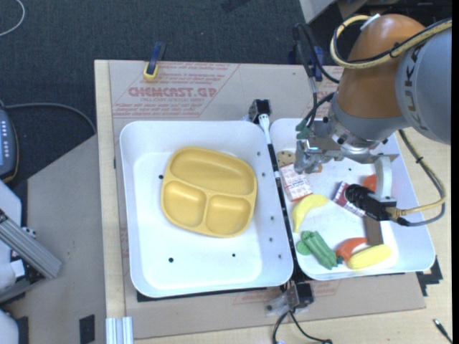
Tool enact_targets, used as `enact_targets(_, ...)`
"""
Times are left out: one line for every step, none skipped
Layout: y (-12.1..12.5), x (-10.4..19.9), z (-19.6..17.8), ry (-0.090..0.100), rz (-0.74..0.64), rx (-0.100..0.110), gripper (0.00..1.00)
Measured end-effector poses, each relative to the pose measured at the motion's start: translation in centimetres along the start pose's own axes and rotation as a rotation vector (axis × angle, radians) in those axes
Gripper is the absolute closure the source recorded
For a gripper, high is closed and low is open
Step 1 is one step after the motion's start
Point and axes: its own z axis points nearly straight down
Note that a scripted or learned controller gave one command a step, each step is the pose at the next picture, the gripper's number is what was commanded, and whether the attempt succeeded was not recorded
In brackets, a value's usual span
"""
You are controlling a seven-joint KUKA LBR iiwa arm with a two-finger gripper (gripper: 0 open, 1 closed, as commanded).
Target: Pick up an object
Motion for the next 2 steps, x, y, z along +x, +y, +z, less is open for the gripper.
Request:
enact_targets(-2.8, 4.0, -0.4, -0.002, 0.002, 0.001, 1.0)
enact_targets(-5.2, 8.6, 1.2, -0.002, 0.002, 0.002, 1.0)
